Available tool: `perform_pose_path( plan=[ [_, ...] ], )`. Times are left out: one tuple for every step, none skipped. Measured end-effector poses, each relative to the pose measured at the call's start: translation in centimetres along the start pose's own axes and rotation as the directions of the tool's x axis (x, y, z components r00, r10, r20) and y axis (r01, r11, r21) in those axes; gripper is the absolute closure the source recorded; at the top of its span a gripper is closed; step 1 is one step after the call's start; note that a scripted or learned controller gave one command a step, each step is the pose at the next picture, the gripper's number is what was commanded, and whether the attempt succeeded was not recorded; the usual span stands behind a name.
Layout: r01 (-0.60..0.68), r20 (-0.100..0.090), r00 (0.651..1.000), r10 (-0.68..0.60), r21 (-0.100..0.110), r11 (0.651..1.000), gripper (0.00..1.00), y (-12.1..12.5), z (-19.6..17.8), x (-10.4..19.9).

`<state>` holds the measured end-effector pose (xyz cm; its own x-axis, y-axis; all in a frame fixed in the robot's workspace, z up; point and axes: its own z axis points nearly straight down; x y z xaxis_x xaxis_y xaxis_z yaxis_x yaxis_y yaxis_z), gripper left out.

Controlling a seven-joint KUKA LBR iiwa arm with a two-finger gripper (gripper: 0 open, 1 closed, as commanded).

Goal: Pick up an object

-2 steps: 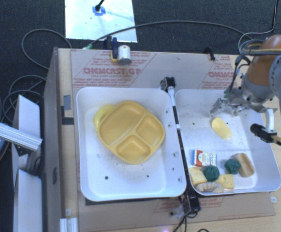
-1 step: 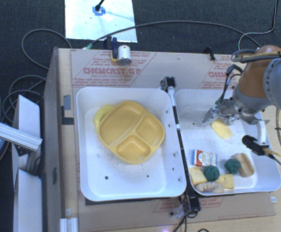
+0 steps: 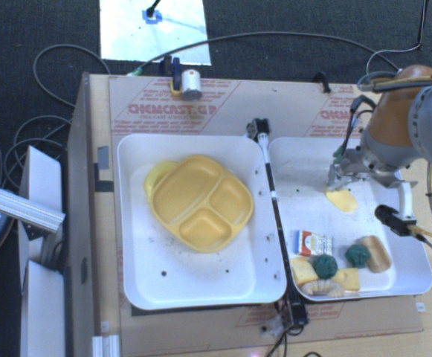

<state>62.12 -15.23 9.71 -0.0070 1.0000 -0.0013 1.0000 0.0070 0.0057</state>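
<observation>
My gripper [image 3: 340, 182] hangs low in the right bin [image 3: 305, 162], near its middle, under the grey arm with the orange band. Its tip is just above and to the left of a flat pale yellow slice [image 3: 343, 200] lying on the bin floor. At the bin's front lie a small red and white carton [image 3: 315, 242], two green broccoli pieces [image 3: 323, 265] [image 3: 358, 255], a tan bread roll [image 3: 378, 253] and yellow cheese wedges [image 3: 303, 271].
The left bin [image 3: 137, 274] holds a yellow divided plate [image 3: 201, 201] resting on another yellow piece. A black divider rail [image 3: 271, 192] runs between the bins. Cables trail off the arm at the right edge.
</observation>
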Motion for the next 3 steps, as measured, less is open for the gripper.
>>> perform_pose_path(
  plan=[
    [0.0, 0.0, 1.0, 0.0, 0.0, 1.0, 0.0, 0.0, 0.0, 0.0],
    [-0.006, 0.0, 1.0, 0.006, 0.004, 1.0, 0.0, -0.8, 1.2, -0.9],
    [-0.005, 0.002, 1.0, 0.005, 0.0, 1.0, 0.0, -0.6, -7.7, -4.0]
  ],
)
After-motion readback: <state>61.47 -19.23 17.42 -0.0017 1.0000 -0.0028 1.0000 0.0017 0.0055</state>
